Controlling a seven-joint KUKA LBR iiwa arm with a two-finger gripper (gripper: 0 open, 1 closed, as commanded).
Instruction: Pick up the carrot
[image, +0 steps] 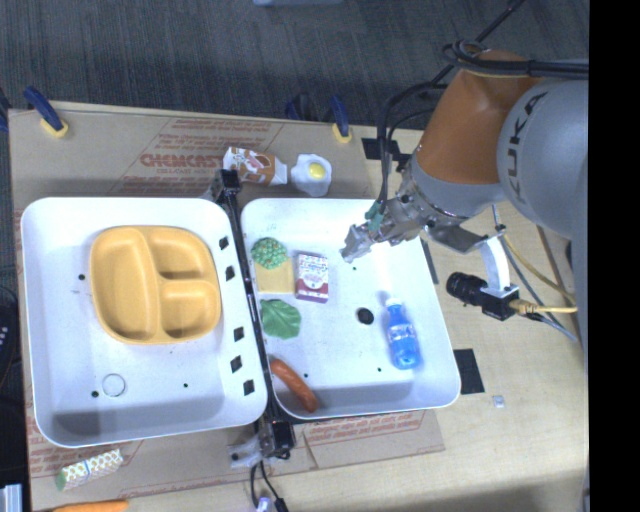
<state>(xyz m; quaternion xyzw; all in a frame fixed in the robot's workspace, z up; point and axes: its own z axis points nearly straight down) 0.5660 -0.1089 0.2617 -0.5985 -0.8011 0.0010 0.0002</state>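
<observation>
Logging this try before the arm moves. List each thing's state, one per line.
carrot: lying in right bin's near corner, untouched
blue bottle: on its side
red carton: lying flat
yellow tray: upright in left bin
gripper: above right bin, holding nothing

Grey arm (560, 150), orange band, black cables.

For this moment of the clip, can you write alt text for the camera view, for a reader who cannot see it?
The gripper hangs over the upper part of the right bin, well away from the orange carrot at that bin's lower left corner. The bin also holds a blue bottle, a red box and green play food; the left bin holds a yellow divided tray.
</observation>
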